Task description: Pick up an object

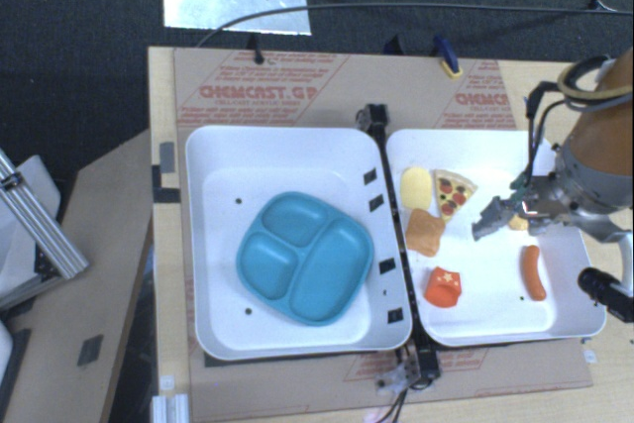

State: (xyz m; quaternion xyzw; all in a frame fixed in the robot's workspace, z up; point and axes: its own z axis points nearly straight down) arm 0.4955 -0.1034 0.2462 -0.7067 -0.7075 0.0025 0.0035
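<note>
A single fixed camera looks down at a slant from above the counter [327, 74], far enough back to take in both white bins [213, 163] side by side at centre frame, with dark floor across the top.

The arm [599, 149] is cut off by the right edge. A small yellowish thing [518, 223] lies partly hidden behind the gripper [492, 220], too small to identify.

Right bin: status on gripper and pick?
Gripper over right bin, nothing visibly held. Pizza slice and bread piece nearest. Sausage, red piece apart, unobstructed.
</note>
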